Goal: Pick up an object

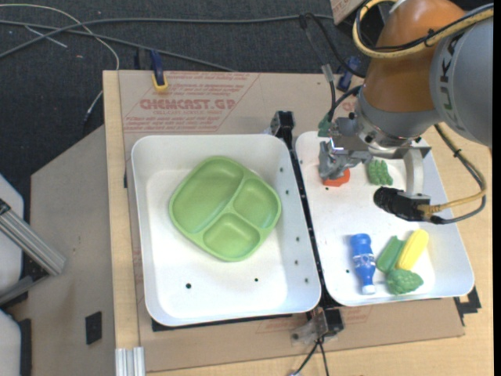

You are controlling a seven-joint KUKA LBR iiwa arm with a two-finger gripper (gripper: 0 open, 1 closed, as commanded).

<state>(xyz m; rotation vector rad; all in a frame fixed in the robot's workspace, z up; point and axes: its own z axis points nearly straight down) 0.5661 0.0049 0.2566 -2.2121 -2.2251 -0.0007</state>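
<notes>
Underneath, a brown cardboard-covered counter (196,100) carries two shallow white plastic bins (156,288) on dark carpet (55,69); the end effector (335,163), fingers narrow, touches a small orange object (337,178).

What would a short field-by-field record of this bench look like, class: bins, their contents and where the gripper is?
left bin: holds a green divided plate
right bin: holds an orange object, a green piece, a blue bottle, a yellow corn cob, a broccoli-like piece
gripper: low at the orange object, far left corner of the right bin
grasp: cannot tell
</notes>
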